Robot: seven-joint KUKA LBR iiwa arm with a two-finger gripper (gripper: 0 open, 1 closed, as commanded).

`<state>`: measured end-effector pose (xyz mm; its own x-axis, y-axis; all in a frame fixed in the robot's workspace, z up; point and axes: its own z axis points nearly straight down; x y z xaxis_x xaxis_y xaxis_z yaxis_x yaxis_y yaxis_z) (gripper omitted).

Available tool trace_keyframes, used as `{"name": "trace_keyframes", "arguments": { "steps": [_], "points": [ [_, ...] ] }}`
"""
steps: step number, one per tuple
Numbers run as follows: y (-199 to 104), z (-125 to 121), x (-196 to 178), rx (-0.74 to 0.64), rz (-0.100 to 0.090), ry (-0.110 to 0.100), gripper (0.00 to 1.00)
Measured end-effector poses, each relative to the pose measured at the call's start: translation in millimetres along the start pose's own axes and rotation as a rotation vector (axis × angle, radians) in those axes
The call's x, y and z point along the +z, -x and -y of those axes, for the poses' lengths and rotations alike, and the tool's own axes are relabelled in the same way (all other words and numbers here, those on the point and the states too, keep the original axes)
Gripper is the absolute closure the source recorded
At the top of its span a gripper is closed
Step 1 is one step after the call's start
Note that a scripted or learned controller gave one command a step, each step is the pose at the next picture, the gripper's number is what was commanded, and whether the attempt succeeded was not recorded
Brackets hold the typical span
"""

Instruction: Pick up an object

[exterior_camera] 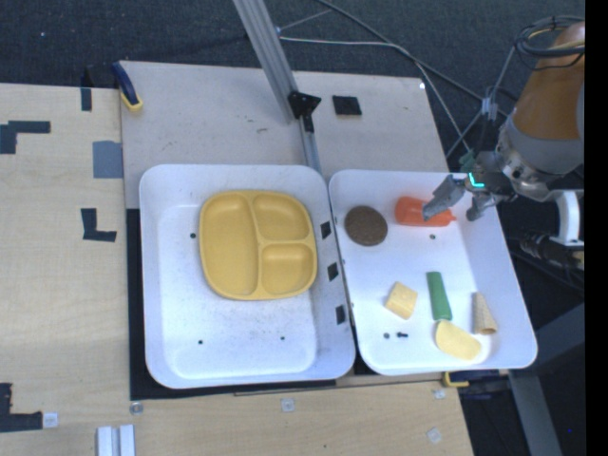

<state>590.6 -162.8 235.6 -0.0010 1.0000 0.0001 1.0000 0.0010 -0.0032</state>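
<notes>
My pincer (pixel 458 200) is hanging over the right bin (pixel 503 283), fingers spread apart. The orange piece (pixel 414 211) sits just left of it, ungripped.

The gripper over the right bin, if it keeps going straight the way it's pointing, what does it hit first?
Most likely the orange piece. The gripper points down and left toward it at the right bin's far end. Height above it is hard to judge from this slanted view.
</notes>
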Motion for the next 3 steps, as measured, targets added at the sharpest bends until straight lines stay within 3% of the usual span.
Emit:
{"name": "trace_keyframes", "arguments": {
  "steps": [1, 3],
  "points": [
    [0.0, -0.4, -0.7, 0.000, 0.000, 0.002, 0.00],
    [3.5, -4.1, 106.3, 0.000, 0.000, -0.004, 0.00]
  ]
}}
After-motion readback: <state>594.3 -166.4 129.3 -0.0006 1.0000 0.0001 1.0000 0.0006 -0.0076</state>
